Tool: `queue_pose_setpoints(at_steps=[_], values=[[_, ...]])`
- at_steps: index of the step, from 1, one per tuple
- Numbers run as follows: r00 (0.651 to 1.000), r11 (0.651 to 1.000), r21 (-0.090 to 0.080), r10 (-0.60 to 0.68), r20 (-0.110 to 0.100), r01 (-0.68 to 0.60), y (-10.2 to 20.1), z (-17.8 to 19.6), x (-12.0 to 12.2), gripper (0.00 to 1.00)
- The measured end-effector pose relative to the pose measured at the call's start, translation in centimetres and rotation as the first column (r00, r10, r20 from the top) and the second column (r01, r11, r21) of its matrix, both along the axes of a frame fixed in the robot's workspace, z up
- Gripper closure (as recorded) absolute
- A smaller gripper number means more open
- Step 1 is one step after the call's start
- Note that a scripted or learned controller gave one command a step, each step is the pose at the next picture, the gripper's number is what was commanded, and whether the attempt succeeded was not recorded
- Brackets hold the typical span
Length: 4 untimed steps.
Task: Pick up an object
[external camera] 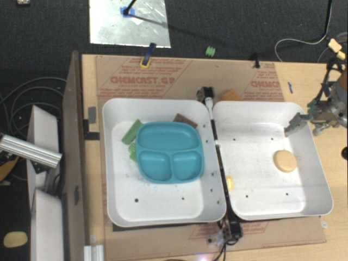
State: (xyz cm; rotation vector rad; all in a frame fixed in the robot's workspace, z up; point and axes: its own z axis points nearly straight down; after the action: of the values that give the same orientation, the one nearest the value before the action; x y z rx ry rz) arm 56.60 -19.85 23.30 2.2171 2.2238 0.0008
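A tan round object [284, 161] lies in the right bin [255, 205], towards its right side. My gripper [297, 123] hangs over the right bin's upper right corner, above and a little right of the tan object and apart from it. In the left bin [125, 200] sits a blue divided plate [168, 152]. Green pieces [131, 132] stick out from under its left edge, and a brown piece [186, 119] shows at its top right.
A small yellow thing [229, 184] sits at the divider between the bins. An orange-brown item [231, 95] lies on the board behind the right bin. Cables run at the far right, and a metal bar [30, 150] lies to the left.
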Motion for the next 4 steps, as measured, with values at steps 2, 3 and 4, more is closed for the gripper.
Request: queue_pose_setpoints(at_steps=[2, 3, 4], values=[[1.000, 1.000, -0.001, -0.002, -0.001, 0.002, -0.8, -5.0, 0.7, 0.00], [1.000, 1.000, 0.000, -0.002, -0.002, 0.002, -0.8, -5.6, -0.5, 0.00], [1.000, 1.000, 0.001, -0.002, -0.004, 0.002, -0.8, -11.3, -1.1, 0.00]])
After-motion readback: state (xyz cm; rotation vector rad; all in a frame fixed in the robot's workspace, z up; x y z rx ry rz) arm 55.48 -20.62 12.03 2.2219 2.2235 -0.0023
